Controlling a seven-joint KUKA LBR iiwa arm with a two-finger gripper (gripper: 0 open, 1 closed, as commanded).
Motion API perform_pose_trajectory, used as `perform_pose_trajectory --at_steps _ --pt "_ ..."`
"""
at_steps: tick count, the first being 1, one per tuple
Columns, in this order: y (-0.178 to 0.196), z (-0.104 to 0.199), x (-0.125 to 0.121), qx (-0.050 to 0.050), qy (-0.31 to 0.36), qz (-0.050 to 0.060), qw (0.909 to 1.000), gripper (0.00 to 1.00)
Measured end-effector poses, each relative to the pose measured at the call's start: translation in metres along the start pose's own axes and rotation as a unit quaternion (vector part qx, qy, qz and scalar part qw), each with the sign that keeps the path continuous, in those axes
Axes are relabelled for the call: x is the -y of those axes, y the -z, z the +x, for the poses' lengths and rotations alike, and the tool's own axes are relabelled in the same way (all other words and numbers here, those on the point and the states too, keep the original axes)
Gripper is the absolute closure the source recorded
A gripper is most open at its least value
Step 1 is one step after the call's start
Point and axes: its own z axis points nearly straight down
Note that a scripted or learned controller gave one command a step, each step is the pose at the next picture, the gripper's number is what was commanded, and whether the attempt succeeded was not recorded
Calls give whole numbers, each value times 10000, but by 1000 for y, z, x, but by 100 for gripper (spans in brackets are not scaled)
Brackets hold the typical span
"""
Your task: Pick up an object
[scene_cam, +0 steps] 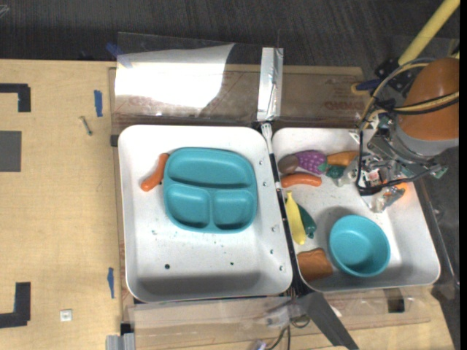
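So you've got the arm (430, 108) coming in over the right bin (419, 268), with the gripper (379, 184) hanging low near that bin's far right corner. Honestly can't tell from this angle what state the claw is in, too much cabling and clutter around the wrist to make it out. There's a bit of orange (398, 189) right by the tip, but you can't tell if it's a toy or part of the tool.

In the right bin, along the far edge, you'll see a purple bunch of grapes (312, 160) next to a brownish piece (289, 163), an orange carrot-like thing (340, 158) and a small teal bit (335, 172). Just in front of those sits a red-orange sausage (301, 181). Along the left wall there's a yellow banana (294, 219) touching a dark green item (307, 222), and a brown piece (314, 263) at the near left corner. A teal bowl (357, 245) sits upright toward the near edge.

The left bin (139, 268) holds a teal divided plate (211, 189) roughly in the middle, with an orange sausage (154, 173) touching its left rim.
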Motion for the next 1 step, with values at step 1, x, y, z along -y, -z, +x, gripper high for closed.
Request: perform_pose_trajectory --at_steps 1 --pt "1 2 -45 -8 -454 -12 9990 0"
